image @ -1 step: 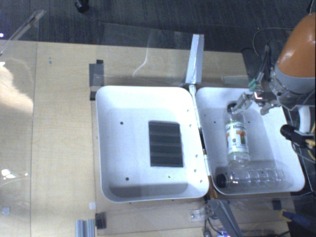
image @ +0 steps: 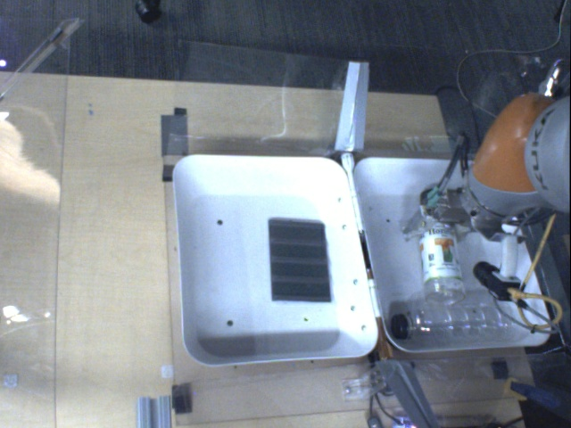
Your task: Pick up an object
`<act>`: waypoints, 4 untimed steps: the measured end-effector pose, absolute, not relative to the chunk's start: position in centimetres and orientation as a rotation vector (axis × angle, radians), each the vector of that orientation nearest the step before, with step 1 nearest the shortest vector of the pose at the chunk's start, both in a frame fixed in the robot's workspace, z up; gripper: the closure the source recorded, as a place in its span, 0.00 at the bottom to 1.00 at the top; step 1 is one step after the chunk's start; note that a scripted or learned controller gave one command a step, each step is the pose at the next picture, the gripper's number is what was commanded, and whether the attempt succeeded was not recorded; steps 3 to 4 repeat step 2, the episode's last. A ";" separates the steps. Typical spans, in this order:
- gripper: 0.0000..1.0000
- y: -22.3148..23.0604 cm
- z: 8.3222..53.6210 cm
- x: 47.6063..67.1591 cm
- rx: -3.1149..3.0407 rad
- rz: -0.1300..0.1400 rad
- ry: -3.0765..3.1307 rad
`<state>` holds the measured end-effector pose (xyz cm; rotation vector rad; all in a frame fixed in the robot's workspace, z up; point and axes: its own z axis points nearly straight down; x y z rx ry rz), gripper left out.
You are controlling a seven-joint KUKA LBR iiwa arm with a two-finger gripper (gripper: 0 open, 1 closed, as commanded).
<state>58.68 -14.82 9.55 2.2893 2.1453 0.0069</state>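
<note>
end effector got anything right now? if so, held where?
Cannot tell. The end effector sits right at the top end of the small labelled bottle in the right bin, but the contact itself isn't visible.

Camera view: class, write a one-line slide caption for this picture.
KUKA arm's gripper poised at the top of a small upright labelled bottle in the right bin, a clear bottle lying alongside.

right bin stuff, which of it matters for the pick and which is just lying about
For the job:
- claw
- upright small bottle beneath it
- clear bottle, lying on its side

Lying about:
- left bin
- dark ridged block in it
</note>
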 end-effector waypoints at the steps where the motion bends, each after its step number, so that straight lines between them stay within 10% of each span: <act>1: 1.00 -14.7 10.6 58.8 2.287 0.012 2.144; 2: 1.00 -10.6 17.7 64.0 2.097 0.007 2.334; 4: 1.00 -10.6 17.7 64.0 2.097 0.007 2.334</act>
